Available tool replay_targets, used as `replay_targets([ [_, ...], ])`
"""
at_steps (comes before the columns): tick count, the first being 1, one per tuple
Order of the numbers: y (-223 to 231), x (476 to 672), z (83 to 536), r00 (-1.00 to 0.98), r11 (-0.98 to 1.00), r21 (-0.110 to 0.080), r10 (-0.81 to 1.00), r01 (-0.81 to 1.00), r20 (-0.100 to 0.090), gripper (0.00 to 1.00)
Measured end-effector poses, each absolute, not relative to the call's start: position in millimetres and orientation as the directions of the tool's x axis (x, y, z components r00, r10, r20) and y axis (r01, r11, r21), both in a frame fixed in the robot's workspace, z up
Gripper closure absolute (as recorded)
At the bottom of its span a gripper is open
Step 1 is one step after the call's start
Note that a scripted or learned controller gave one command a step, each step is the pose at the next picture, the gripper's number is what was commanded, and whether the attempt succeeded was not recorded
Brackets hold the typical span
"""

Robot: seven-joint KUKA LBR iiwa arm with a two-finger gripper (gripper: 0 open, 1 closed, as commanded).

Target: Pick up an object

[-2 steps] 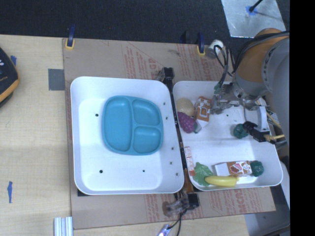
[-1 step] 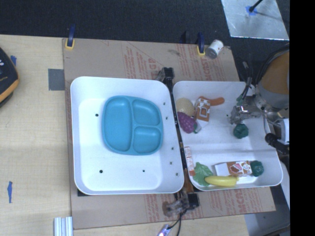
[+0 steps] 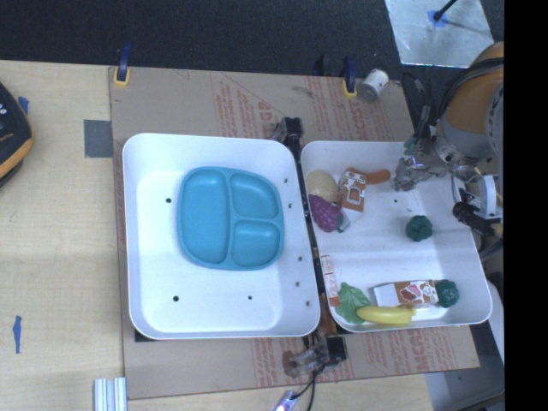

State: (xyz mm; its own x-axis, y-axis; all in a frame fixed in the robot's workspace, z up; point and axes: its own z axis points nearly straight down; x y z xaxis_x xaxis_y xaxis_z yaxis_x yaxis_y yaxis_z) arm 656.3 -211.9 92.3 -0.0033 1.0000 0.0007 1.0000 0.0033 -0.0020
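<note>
Fingers [image 3: 409, 174] of the grey arm [image 3: 467, 114] hang over the far right part of the right bin [image 3: 368, 247], above bare white floor. Whether they are spread or pressed together cannot be told from this slant, and nothing can be seen between them.

Candidates for the pick all lie in this bin. Nearest is a dark green ball [image 3: 419, 228], just below the fingers and clear of its neighbours, so probably the easiest target. Close on their left lie a brown sausage [image 3: 378, 177] and a printed packet [image 3: 353, 189]. Beyond these a purple vegetable [image 3: 325, 213] and a beige round piece [image 3: 321, 183] sit against the bin wall, which may hamper an approach. Well below, along the near wall, a banana [image 3: 385, 315], a leafy green piece [image 3: 349, 299], a small carton [image 3: 409, 294] and a green floret [image 3: 448, 293] crowd together.

Far to the left, the left bin [image 3: 154, 302] holds a blue divided plate [image 3: 231, 217]. Both bins rest on the worktop [image 3: 51, 255]. The pick appears not yet made.
</note>
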Motion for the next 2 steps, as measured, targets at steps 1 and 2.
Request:
replay_targets([
  [1, -164, 562.1, 95, -0.004, 0.004, -0.004, 1.000, 1.000, 0.000, 0.00],
  [2, -152, 635.9, 92, -0.004, 0.004, -0.001, 1.000, 1.000, 0.000, 0.00],
])
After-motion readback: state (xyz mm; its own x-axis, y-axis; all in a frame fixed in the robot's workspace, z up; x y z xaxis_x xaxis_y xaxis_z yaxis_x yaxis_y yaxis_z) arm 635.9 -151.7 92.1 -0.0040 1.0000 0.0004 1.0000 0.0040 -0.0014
